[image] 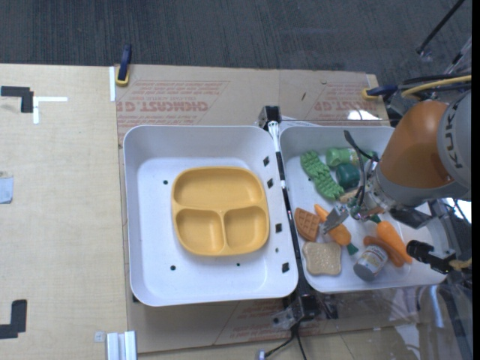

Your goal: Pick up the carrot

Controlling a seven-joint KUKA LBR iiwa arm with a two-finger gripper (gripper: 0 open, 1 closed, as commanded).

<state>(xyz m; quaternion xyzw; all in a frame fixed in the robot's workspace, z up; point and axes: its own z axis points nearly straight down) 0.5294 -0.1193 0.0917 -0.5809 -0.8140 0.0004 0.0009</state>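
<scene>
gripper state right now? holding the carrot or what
Gripper: down in the right bin over a carrot; open or shut cannot be told, and no grasp is visible.

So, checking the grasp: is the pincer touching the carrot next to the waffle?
Cannot tell. In the camera view the pincer overlaps the carrot from above, so neither contact nor gap shows plainly.

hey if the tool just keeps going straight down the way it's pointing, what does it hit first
Most likely the carrot lying just under the tool, between the waffle and the toast. Depth is hard to judge from this slanted view.
</scene>
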